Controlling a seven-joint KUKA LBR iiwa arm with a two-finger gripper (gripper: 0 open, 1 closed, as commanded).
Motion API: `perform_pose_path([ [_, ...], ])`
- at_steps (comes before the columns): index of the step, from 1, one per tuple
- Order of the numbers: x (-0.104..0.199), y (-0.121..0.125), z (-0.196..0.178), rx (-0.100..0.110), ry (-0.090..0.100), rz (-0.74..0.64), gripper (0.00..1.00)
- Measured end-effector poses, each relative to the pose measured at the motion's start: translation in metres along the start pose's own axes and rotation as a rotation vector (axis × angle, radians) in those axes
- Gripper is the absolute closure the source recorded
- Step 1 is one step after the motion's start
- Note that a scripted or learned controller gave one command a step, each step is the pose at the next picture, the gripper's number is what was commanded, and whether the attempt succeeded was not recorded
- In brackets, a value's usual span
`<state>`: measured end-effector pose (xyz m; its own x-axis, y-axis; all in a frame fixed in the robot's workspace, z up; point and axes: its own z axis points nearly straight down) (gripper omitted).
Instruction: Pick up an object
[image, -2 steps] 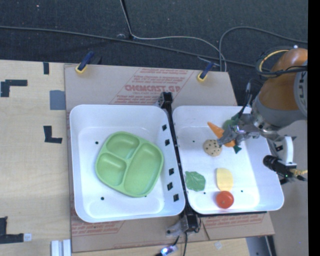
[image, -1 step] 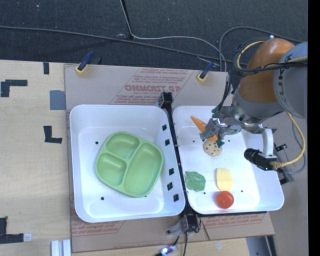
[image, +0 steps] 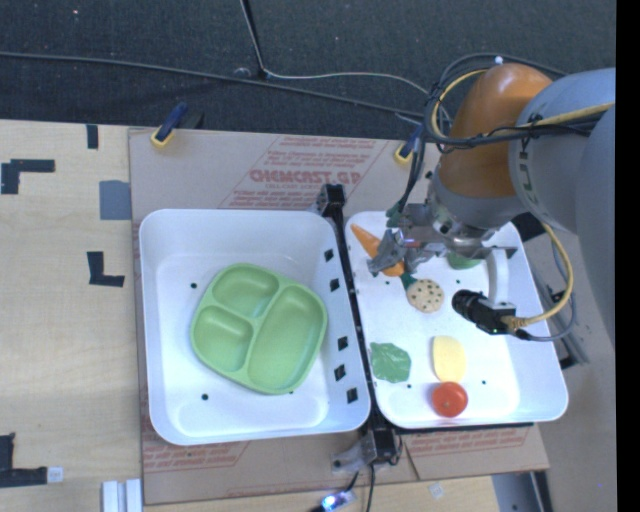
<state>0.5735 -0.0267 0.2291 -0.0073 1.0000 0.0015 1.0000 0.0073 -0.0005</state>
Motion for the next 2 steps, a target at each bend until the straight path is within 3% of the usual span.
perform_pose_path([
  [2,0.122,0.022,0.009,0.001,-0.001,0.000,1.00],
])
